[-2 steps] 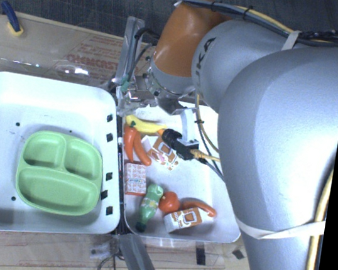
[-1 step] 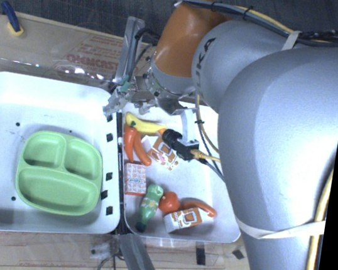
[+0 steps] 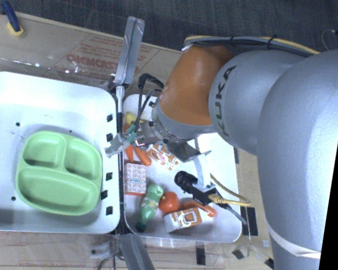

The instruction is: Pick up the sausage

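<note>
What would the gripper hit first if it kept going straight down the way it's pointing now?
Probably the orange sausage. The gripper points down into the right bin near its left wall, and the sausage lies just below its tip, beside the patterned packet. Depth is unclear from this slanted view.

The big grey arm (image 3: 277, 91) reaches in from the right and bends steeply down, its orange band (image 3: 189, 87) facing up above the wrist, with the gripper (image 3: 132, 133) low beneath it, pointing down and leftward.

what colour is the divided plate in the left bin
Light green, plain with no pattern; the plate shows clearly in the camera view.
</note>
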Motion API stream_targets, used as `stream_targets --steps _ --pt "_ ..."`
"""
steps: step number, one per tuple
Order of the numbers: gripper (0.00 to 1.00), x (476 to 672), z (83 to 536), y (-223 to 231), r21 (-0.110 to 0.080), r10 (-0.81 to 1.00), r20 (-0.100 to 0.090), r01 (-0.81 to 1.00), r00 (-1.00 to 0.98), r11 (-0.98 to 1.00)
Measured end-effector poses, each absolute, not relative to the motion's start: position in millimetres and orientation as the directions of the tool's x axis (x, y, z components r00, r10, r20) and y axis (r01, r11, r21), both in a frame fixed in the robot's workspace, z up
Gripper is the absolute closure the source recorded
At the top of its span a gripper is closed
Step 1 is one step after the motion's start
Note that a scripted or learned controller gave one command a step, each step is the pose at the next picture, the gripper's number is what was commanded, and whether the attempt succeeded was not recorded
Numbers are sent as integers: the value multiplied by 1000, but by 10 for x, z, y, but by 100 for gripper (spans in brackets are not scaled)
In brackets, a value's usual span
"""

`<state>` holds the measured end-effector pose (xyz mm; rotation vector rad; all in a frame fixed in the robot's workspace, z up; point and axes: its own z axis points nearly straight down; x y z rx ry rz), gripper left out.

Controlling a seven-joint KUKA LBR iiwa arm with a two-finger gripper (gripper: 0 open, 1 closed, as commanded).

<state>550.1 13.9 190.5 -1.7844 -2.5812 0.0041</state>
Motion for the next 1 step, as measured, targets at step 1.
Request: stream_targets --steps 1 --pt "0 5648 1906 494 -3 935 0 935 -354 354"
